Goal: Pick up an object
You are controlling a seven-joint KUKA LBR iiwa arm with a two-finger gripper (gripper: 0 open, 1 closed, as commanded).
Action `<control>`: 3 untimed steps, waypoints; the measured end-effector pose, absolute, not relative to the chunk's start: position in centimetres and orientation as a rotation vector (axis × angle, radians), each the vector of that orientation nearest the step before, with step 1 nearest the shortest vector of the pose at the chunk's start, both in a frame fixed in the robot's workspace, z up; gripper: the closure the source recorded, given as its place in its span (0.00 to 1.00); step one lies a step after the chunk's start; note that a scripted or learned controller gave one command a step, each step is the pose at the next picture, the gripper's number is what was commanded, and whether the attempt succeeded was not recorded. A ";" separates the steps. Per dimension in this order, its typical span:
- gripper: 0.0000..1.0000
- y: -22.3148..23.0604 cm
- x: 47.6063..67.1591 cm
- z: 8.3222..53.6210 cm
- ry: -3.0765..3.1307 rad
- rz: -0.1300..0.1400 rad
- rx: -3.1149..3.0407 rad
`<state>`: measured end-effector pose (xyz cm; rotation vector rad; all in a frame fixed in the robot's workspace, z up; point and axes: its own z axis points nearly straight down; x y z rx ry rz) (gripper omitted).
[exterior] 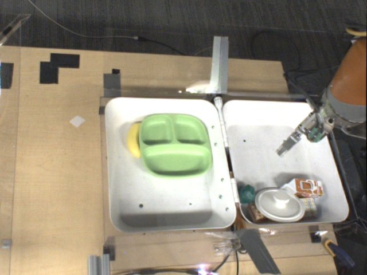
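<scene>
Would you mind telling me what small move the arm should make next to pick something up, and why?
Probably shift the gripper toward the near edge of the right bin and lower it. It now hangs over bare floor, while the objects there, the white lid, the brown carton and the green item, cluster along that edge. The carton looks closest.

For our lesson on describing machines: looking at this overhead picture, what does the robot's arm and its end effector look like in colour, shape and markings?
The arm enters from the right edge as a thick rounded body with a broad orange band over a grey wrist section. Beyond the wrist, the end effector is a slim, pale grey metallic piece, with a small teal-green part near its base. No cables or printed markings can be made out on it.
</scene>
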<state>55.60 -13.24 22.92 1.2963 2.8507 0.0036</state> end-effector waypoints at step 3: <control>1.00 -10.2 49.2 9.0 2.787 0.010 1.417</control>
